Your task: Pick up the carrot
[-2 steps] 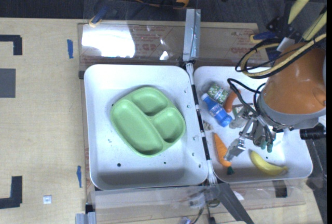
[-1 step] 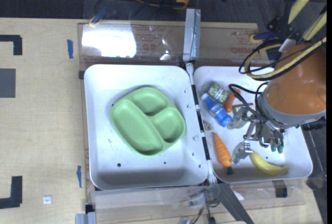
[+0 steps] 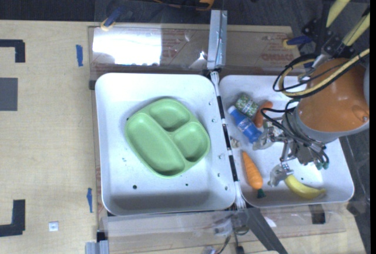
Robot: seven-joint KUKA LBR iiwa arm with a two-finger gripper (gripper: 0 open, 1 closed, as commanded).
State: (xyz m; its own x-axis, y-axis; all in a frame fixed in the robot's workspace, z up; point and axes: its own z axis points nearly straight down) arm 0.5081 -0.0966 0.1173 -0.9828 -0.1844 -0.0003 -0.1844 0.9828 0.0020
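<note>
The orange carrot [image 3: 252, 170] lies in the right bin [image 3: 341, 188], close to its left wall, with its dark green stem end pointing toward the front. My gripper [image 3: 282, 174] hangs low over the bin floor just right of the carrot, between it and a banana. It looks apart from the carrot. The arm's orange band [image 3: 335, 100] rises behind it and hides part of the bin.
A yellow banana [image 3: 304, 188] lies at the front right of the right bin. A blue bottle [image 3: 247, 127], a green can [image 3: 248, 106] and a small orange item [image 3: 267, 109] crowd the bin's back left. The left bin [image 3: 111, 100] holds a green divided plate [image 3: 168, 136].
</note>
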